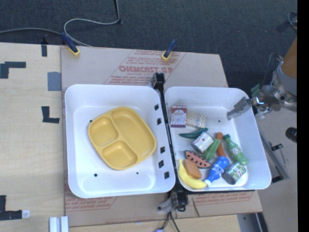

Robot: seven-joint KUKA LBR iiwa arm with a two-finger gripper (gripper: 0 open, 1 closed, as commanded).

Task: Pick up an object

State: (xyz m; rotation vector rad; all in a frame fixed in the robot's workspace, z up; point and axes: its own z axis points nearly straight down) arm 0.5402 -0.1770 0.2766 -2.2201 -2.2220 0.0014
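— Yellow plastic, that divided tray (122, 137); why does it sit alone in the left bin (77, 178)?

— Likely as a drop spot; the things to pick from are all heaped in the right bin (260, 144), crowded toward its near corner: a banana (189, 177), a watermelon slice (197, 159), a blue bottle (218, 167), a green bottle (233, 150), a small red carton (178, 116).

— And the gripper (241, 108)?

— It hangs over the right bin's far right rim, apart from the heap; nothing sits between its fingers, though whether they are spread or closed I cannot tell from this angle; I judge the pick not yet begun.
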